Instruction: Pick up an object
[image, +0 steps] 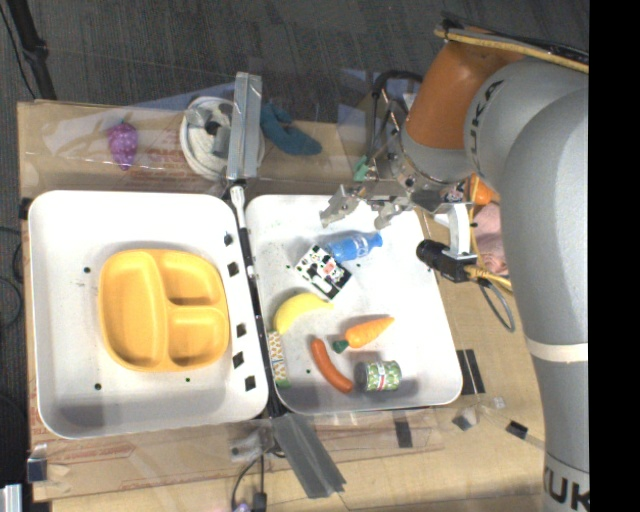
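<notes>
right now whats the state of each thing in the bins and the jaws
gripper: jaws spread open, holding nothing, over the far edge of the right bin
blue bottle: lying on its side, just below the gripper
black and white box: lying flat, beside the bottle
banana: lying loose
carrot: lying on its side
red sausage: lying flat
green can: tipped on its side
yellow divided tray: flat in the left bin

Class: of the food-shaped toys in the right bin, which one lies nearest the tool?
The yellow toy banana. The orange toy carrot and red toy sausage lie farther from the tool.
</notes>
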